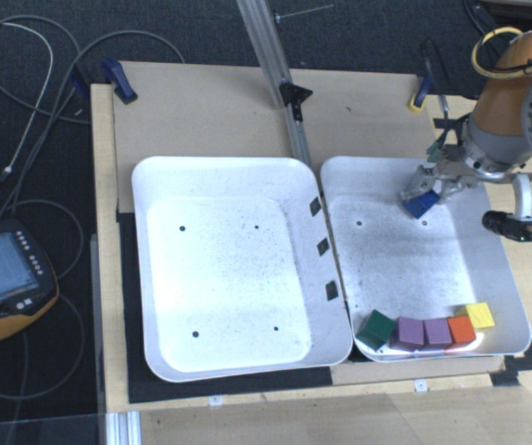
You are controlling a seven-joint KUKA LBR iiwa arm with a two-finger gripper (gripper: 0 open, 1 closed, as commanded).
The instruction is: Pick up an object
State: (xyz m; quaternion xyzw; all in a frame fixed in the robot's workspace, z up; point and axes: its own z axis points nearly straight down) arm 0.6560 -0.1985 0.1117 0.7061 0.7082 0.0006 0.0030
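My gripper (423,195) hangs over the far part of the right bin (405,267), reaching in from the right below the orange band (507,109). It is shut on a small blue block (421,206), which shows between and just below the fingertips, tilted and close to the bin floor. Along the right bin's front edge lies a row of blocks: green (375,328), purple (411,331), a second purple (437,330), orange (461,328) and yellow (479,316). All of them are well away from the gripper.
The left bin (155,170) sits beside the right one, with black clips (323,246) along the shared rim. A slanted metal pole (266,44) crosses the back of the bench. Blue clamps (118,80) hold the bench corners. A teach pendant (2,276) and cables lie at the left.
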